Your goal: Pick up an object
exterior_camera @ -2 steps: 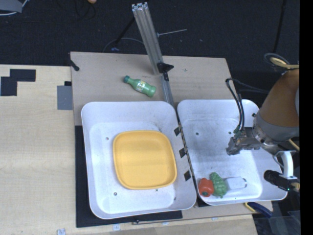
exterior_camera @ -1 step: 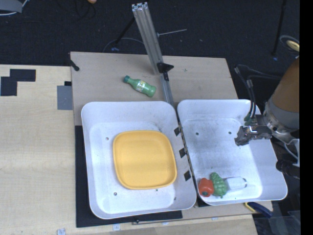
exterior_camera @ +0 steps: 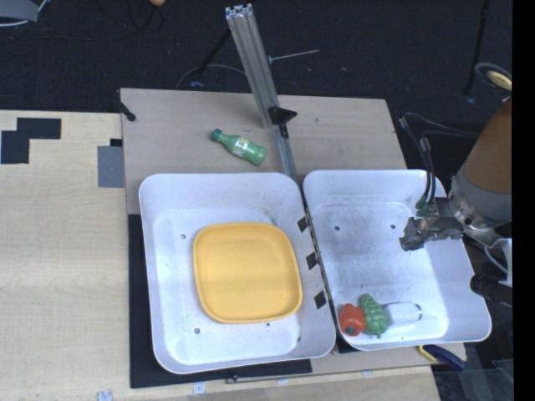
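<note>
In the right bin (exterior_camera: pixel 368 215), near its front edge, lie a red object (exterior_camera: pixel 351 319), a green object (exterior_camera: pixel 375 317) and a white object (exterior_camera: pixel 403 312), close together. A yellow plate (exterior_camera: pixel 247 271) lies flat in the left bin (exterior_camera: pixel 163 224). My gripper (exterior_camera: pixel 413 239) hangs over the right side of the right bin, well behind those small objects. Nothing shows between its dark fingers.
A green bottle (exterior_camera: pixel 240 147) lies on its side on the bench behind the left bin. A metal rail (exterior_camera: pixel 257 57) slants down to the gap between the bins. Black clips (exterior_camera: pixel 311 257) sit along the divide between the bins.
</note>
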Tool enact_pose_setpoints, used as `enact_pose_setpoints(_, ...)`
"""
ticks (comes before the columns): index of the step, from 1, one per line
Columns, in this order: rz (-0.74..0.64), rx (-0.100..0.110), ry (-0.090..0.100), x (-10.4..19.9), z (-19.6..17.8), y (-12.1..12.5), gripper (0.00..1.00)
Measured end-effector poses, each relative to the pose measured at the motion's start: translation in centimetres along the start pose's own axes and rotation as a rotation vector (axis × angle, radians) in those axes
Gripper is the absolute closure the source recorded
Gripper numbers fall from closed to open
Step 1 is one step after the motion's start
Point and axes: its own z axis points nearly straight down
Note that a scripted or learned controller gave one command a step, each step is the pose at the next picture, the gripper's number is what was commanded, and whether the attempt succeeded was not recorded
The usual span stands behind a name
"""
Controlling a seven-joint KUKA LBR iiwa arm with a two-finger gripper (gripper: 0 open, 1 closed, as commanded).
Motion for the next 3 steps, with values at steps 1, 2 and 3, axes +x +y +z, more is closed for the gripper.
enact_pose_setpoints(1,-0.004,-0.001,0.001,6.1,-0.2,0.9,1.00)
enact_pose_setpoints(2,-0.003,0.001,0.001,11.1,0.6,1.3,1.00)
enact_pose_setpoints(3,-0.003,-0.001,0.001,16.1,-0.6,1.0,1.00)
